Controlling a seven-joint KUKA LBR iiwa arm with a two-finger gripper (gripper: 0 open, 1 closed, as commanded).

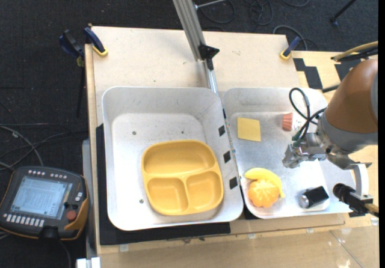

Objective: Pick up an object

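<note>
My gripper (pixel 293 157) hangs over the right bin (pixel 264 100), near its right side, with the grey arm and orange band coming in from the right. A small pink object (pixel 287 121) lies just behind the gripper, apart from it. A flat yellow square (pixel 249 129) rests to the left of the gripper. At the bin's front, an orange fruit (pixel 263 194) sits with a yellow banana-like piece (pixel 262 175) against its top. Nothing shows between the fingers.
The left bin (pixel 120 110) holds a yellow divided plate (pixel 180 175). A metal pole (pixel 187 11) slants down to the gap between the bins. A teach pendant (pixel 39 201) lies off the bench at lower left.
</note>
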